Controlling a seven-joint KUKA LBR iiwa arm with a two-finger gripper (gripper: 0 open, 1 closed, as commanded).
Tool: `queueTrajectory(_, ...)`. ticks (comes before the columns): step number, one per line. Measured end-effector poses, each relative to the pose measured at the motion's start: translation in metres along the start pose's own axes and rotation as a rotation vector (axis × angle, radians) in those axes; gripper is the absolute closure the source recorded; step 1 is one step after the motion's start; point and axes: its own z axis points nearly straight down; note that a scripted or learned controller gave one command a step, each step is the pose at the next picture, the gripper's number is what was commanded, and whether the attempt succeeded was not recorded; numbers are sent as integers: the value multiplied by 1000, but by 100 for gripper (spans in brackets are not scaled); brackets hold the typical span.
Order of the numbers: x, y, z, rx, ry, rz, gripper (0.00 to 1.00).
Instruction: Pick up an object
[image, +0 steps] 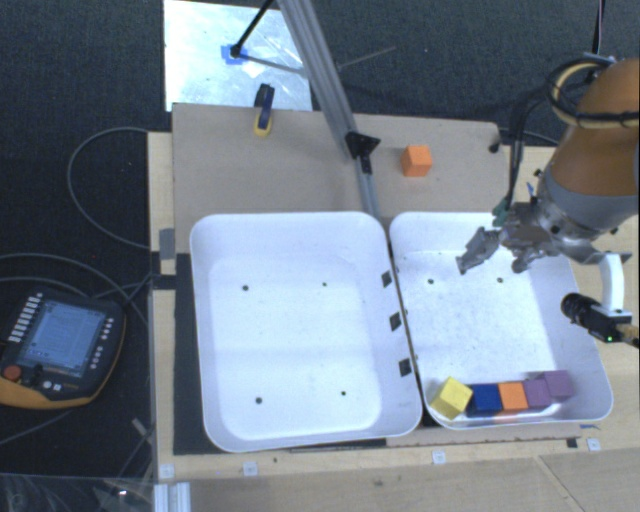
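Observation:
A row of small blocks lies along the front edge of the right bin (430, 300): a yellow block (452, 397), a blue block (486, 399), an orange block (513, 396) and two purple blocks (549, 386), touching one another. My gripper (498, 258) hovers over the back part of that bin, well behind the blocks. It is open and nothing sits between its fingers.
The left bin (290, 330) stands beside the right one. An orange cube (417, 160) rests on the bench behind the bins. A slanted metal pole (335, 100) crosses the back. A teach pendant (55, 345) lies far left.

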Motion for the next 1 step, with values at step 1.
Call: queueTrajectory(1, -49, -64, 12, 5, -2, 8, 0)
